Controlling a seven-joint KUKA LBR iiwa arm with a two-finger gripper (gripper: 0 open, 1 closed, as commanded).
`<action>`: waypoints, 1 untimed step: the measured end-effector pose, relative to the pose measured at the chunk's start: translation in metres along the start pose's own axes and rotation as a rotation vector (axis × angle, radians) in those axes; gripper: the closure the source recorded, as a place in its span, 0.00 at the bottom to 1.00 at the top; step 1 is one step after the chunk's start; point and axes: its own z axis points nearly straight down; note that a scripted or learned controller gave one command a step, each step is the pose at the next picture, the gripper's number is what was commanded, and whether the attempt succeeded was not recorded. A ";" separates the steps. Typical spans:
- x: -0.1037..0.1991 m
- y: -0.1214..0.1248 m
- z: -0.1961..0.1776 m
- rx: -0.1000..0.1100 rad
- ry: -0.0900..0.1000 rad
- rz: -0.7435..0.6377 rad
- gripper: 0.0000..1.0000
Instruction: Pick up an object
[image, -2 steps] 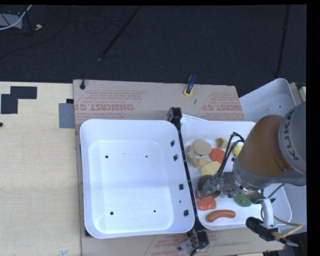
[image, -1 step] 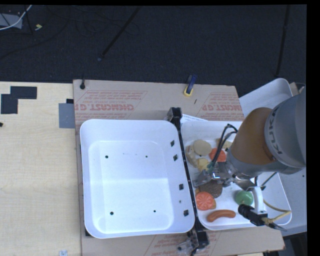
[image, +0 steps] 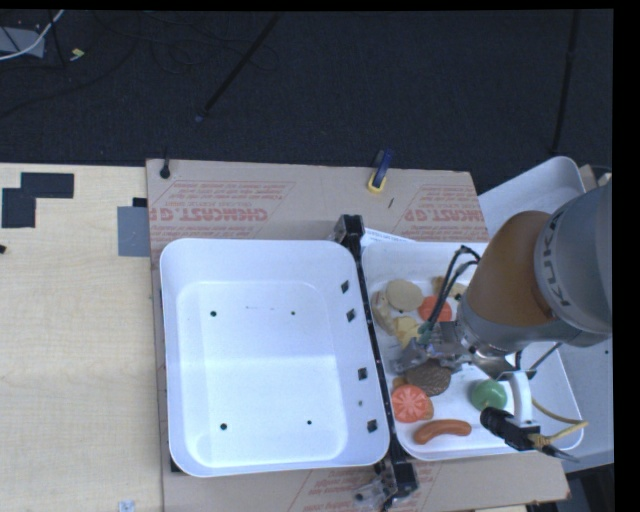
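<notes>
The right bin (image: 560, 400) holds several toy foods. They are a beige round piece (image: 405, 295), a yellow piece (image: 405, 327), a small red piece (image: 435, 308), a dark brown patty (image: 430, 379), a red tomato slice (image: 411, 403), a green lump (image: 489, 393) and an orange sausage (image: 443, 431). My gripper (image: 422, 347) is down in this bin, just above the brown patty and beside the yellow piece. The grey arm with its orange band (image: 510, 275) hangs over the bin's right half and hides what lies under it.
The left white bin (image: 190, 300) stands beside the right one, with a black divider clamp (image: 365, 330) between them. Both rest on a cardboard sheet (image: 250, 205). A yellow-blue clip (image: 379, 172) sits at the cardboard's far edge.
</notes>
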 end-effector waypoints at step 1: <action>0.007 0.042 0.003 -0.006 -0.002 -0.011 1.00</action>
